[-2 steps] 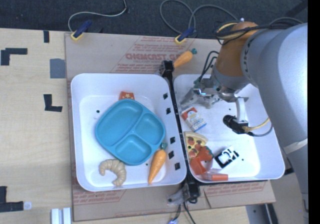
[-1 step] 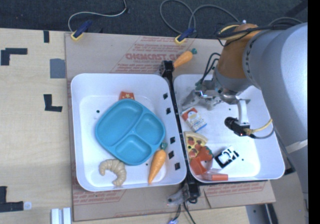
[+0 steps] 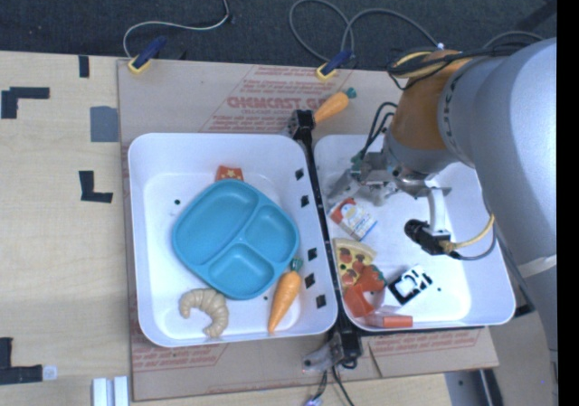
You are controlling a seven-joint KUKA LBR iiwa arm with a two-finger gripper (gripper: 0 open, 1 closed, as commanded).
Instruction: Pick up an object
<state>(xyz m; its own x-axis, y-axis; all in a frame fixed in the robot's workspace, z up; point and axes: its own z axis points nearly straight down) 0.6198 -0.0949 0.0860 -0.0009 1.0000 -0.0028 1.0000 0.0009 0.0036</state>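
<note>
We see our gripper low in the right white bin, poised for the small packet, grip state impossible to tell.

A blue divided plate, an orange carrot and a tan croissant lie in the white left bin.

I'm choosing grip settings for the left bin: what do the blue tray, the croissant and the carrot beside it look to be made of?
The blue tray looks like moulded plastic, smooth and matte, one even colour with rounded compartments. The croissant seems a toy, plastic or rubber, given its uniform beige and soft sheen. The carrot also looks like plastic: flat, bright orange with a small green tip. Hardness can't be judged.
</note>
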